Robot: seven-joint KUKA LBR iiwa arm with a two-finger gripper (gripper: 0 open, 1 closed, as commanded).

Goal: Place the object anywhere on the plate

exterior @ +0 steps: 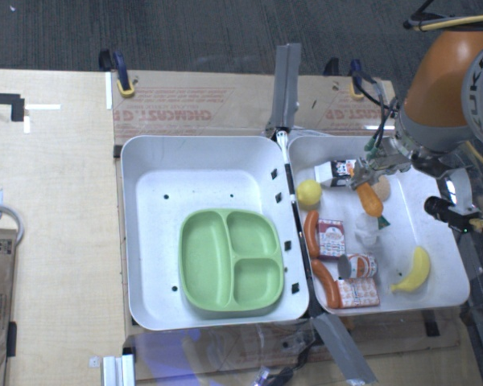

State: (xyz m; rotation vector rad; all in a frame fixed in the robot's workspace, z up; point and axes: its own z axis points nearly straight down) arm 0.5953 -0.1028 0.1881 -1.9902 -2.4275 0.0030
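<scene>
**End effector over the right bin, plate in the left**

The bench [48,175] carries two white bins. The left bin [145,215] holds a smooth green three-compartment plate [229,260]. In the right bin [443,280], an orange carrot-shaped object [371,200] lies directly beneath the end effector [369,171], long axis slanting away from it; the plate lies well to its left. Whether the object is grasped cannot be told.

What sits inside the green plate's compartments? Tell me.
Nothing lies in the green plate: all three compartments show bare. It rests in the left bin, and the bin floor beneath it is covered.
</scene>
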